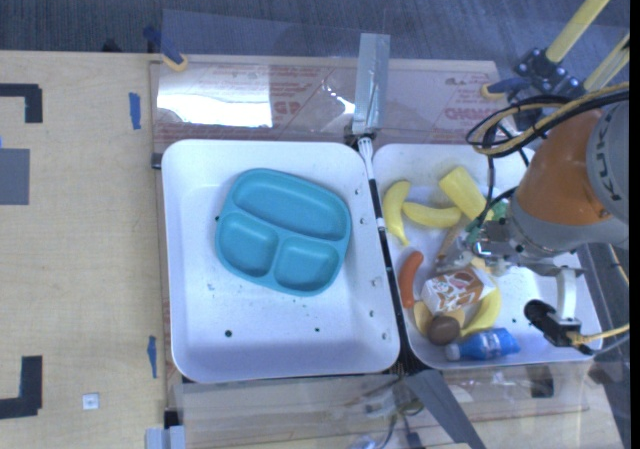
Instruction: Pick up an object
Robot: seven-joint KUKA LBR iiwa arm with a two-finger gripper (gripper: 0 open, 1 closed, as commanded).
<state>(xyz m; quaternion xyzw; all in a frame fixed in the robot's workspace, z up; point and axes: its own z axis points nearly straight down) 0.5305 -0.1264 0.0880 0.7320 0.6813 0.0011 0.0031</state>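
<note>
The arm (575,172) hangs over the right bin (585,362), its gripper (478,242) low among the clutter — the reach-and-grasp step, by the look of it. Whether the jaws are apart or together cannot be told. Next it needs a clean close on one item, then a lift. That bin holds a banana (418,211), a yellow block (461,189), an orange sausage-like piece (409,275), a wrapped snack (452,293) and a small blue bottle (486,344). The left bin (190,307) holds a blue divided tray (284,229).

Right bin (560,362) crowded with toy food, two yellow bananas (415,212) and a yellow block (462,191) at the back, orange carrot (409,277), wrapped snack packet (452,292), blue-capped bottle (484,344) lying at the front
</note>
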